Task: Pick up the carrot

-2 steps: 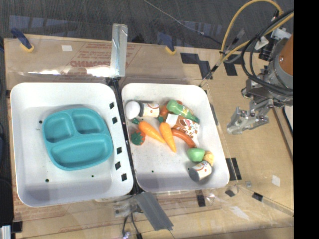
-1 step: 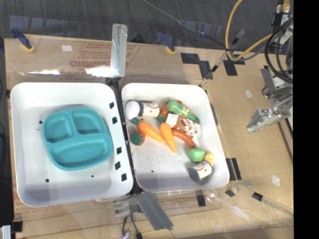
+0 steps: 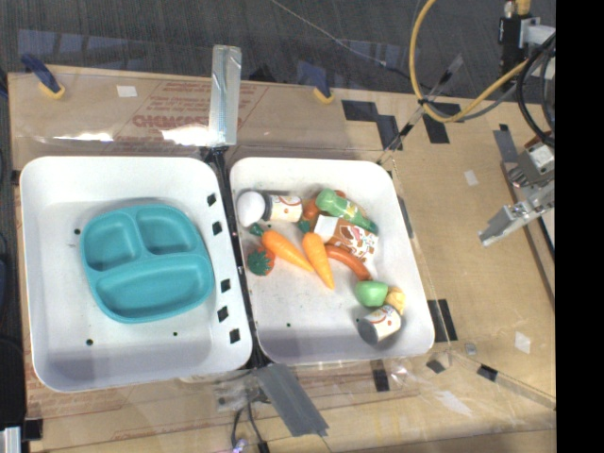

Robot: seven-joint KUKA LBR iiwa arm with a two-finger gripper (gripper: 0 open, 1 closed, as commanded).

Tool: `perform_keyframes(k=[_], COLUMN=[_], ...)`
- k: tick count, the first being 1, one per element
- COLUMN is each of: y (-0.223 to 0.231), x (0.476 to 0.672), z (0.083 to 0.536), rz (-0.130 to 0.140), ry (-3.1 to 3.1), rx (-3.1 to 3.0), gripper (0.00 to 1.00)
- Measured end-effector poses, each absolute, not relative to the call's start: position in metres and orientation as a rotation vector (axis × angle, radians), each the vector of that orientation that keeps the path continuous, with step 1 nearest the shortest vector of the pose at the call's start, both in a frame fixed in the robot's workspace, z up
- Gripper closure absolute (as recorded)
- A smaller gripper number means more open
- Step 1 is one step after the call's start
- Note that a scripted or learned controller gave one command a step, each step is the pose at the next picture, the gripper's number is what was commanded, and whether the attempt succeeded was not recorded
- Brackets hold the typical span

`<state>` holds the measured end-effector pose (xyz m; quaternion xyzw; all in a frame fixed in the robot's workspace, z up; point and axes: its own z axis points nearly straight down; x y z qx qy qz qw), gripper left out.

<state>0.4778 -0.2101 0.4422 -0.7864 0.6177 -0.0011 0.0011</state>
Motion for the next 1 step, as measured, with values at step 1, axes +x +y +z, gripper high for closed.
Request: perform_keyframes(k=[1], y=[-0.1957], x=[0.4768], z=[0.3585], rz=[0.012], ry=[1.344], rx=[-2.84], gripper=[1.0])
